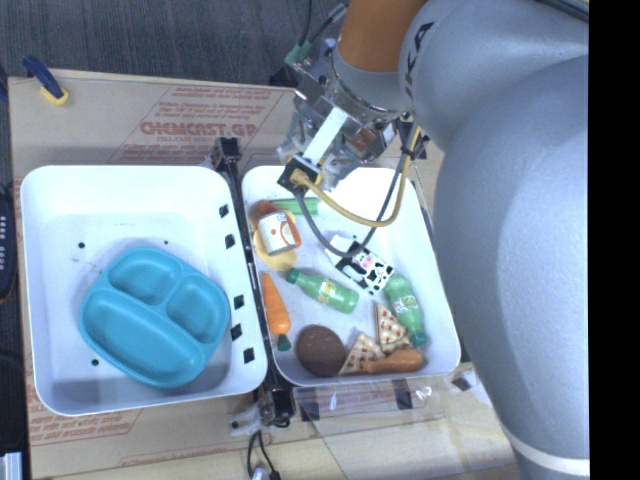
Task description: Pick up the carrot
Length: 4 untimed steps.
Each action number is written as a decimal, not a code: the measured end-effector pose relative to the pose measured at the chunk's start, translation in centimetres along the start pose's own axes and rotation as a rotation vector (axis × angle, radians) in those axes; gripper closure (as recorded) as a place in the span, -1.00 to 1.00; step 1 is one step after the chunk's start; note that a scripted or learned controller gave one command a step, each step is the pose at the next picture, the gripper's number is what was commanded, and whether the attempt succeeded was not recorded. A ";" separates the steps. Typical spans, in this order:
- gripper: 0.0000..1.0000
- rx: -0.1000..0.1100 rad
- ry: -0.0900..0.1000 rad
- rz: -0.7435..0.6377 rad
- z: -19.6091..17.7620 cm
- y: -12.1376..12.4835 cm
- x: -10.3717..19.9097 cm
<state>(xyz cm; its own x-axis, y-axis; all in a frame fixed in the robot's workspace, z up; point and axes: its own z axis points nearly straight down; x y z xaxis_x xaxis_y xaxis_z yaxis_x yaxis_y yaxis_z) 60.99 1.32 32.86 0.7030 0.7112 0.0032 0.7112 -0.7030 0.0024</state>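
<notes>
Lying along the lower left wall of the right bin, the carrot sits untouched (gripper hovers at the bin's upper left; its clench can't be told)

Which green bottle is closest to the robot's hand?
The green bottle lying in the middle of the right bin. It is nearer the hand than the other green bottle by the right wall.
</notes>
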 end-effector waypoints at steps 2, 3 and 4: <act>-1.00 0.019 -0.018 -0.128 13.4 -3.4 -3.7; -1.00 0.013 -0.014 -0.163 13.8 -4.2 -7.6; -1.00 0.015 -0.008 -0.342 13.8 -6.8 -12.4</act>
<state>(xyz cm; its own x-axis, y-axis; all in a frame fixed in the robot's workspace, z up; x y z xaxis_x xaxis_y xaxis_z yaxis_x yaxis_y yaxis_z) 47.50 -2.65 19.05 0.4238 0.9058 -0.0034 0.9057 -0.4238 -0.0124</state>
